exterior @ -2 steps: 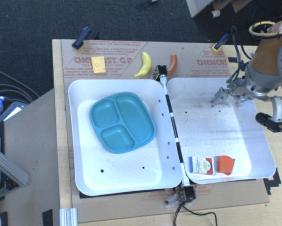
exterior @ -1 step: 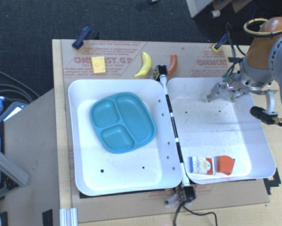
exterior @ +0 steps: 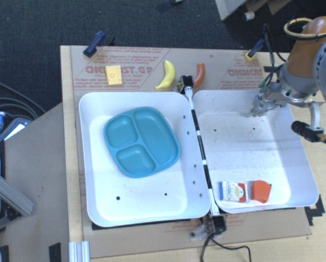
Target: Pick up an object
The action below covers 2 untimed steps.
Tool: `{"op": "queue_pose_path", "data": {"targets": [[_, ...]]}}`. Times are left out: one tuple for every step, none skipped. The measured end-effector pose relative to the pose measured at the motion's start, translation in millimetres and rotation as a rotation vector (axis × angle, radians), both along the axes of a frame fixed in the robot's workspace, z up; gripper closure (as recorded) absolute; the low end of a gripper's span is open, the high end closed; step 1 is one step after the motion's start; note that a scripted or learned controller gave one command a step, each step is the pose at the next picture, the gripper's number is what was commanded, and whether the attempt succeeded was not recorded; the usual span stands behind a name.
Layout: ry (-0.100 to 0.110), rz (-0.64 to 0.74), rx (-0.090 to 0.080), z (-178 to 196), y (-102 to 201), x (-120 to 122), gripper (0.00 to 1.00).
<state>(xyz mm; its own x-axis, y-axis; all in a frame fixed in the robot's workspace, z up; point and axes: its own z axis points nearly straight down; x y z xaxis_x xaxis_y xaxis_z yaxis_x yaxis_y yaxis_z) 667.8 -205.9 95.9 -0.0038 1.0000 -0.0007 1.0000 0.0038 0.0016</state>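
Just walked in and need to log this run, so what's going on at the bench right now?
A robot arm reaches in from the right, its gripper low over the far end of the right bin. It holds nothing that I can see. A small carton, white and orange, lies at that bin's near edge, well away from the gripper. A blue divided plate lies in the left bin. A toy banana and a sausage-shaped toy lie on the board behind the bins.

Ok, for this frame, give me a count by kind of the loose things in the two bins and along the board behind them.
Blue divided plate, left bin: 1
Small red and white carton, right bin: 1
Toy banana, behind the bins: 1
Orange-red sausage-shaped toy, behind the bins: 1
Yellow square tag, behind the bins: 1
Total: 5
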Motion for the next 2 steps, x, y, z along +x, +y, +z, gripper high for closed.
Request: {"op": "queue_pose_path", "data": {"targets": [[0.001,0.000,0.000,0,0,0,0.00],[-0.003,0.001,-0.002,10,0,1,1.00]]}}
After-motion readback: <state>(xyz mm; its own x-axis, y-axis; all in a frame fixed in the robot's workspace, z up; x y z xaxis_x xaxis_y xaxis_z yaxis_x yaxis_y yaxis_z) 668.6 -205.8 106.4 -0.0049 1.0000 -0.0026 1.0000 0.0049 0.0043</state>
